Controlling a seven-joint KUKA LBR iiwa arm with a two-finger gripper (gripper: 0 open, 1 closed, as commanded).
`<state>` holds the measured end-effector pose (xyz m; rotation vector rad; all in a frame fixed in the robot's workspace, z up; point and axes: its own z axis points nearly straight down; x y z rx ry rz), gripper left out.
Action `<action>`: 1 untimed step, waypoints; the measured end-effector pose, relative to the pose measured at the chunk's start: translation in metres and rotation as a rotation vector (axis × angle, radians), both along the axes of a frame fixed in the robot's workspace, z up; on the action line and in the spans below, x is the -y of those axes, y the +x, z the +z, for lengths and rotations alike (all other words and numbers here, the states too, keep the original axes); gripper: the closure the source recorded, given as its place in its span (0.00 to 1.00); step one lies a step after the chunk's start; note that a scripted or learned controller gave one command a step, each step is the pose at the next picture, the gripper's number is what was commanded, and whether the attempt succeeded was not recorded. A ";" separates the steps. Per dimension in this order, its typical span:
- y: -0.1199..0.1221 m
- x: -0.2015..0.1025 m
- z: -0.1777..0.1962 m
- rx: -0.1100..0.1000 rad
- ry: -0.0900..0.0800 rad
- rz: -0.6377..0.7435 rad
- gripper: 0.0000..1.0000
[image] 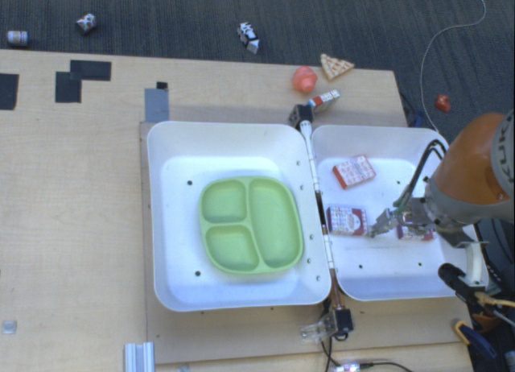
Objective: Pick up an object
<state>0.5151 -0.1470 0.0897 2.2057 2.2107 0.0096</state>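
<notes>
The right bin [378,278] holds a red and white packet [354,171] near its back and a second red and white packet [347,220] by its left wall. My gripper [383,225] hangs low over the middle of this bin, just right of the second packet and close to it. A small pinkish item [418,233] lies under the wrist, partly hidden. I see nothing clearly held. The grey arm with its orange band [481,171] comes in from the right.
In the left bin [173,201] lies a green divided plate [249,224]. Behind the bins on the bench are a red ball [304,79], a pizza-slice toy [336,65] and a small red-tipped piece [326,99]. Cables run along the right edge.
</notes>
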 end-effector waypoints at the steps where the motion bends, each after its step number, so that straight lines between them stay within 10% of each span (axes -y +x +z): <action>1: 0.003 0.002 0.013 0.010 -0.005 0.000 1.00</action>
